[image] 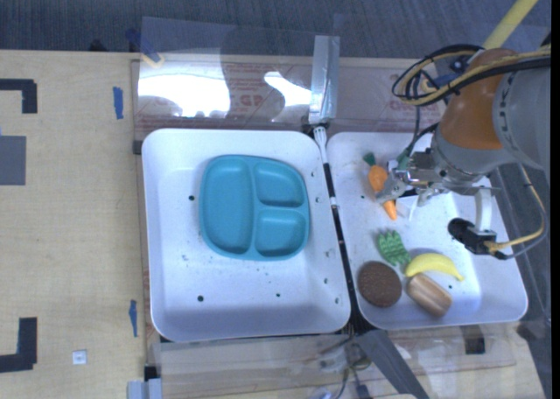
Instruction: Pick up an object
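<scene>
I see my arm (pixel 512 117) reaching in from the right, its grey body bent downward with the orange band (pixel 472 122) just above the wrist. The gripper (pixel 409 185) hangs low and points left; black and yellow cables loop over the wrist.

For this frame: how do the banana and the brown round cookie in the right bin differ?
The banana is yellow, long and curved; the cookie is dark brown and round. The banana lies nearer the bin's middle, against the tan bread roll; the cookie sits left of both, close to the bin's left wall, below the green toy. Both are small toy foods lying loose in the right bin, apart from the end effector.
</scene>
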Robot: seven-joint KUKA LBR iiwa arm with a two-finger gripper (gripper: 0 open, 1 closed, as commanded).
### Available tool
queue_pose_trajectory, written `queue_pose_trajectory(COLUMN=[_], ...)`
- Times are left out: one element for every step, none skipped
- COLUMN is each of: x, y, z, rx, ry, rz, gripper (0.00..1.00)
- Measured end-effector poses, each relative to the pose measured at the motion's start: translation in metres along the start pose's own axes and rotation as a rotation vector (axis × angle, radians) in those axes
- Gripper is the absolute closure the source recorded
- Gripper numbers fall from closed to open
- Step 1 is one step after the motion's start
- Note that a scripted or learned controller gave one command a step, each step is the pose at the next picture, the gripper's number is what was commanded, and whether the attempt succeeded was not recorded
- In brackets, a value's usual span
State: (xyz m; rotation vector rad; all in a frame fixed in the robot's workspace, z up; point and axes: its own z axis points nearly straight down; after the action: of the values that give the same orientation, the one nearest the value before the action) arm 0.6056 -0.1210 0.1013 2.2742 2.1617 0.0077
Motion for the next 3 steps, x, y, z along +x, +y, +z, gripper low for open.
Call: queue_pose_trajectory(x=[0.103,0.097,0.056], y=[-0.003,-0.005,-0.001], z=[-0.088,-0.083,-0.083], rx=[-0.004,0.006,0.004], ry=[0.004,0.000,-0.003], rz=[-0.081,-0.073,-0.096], gripper=[1.00,0.00,0.00])
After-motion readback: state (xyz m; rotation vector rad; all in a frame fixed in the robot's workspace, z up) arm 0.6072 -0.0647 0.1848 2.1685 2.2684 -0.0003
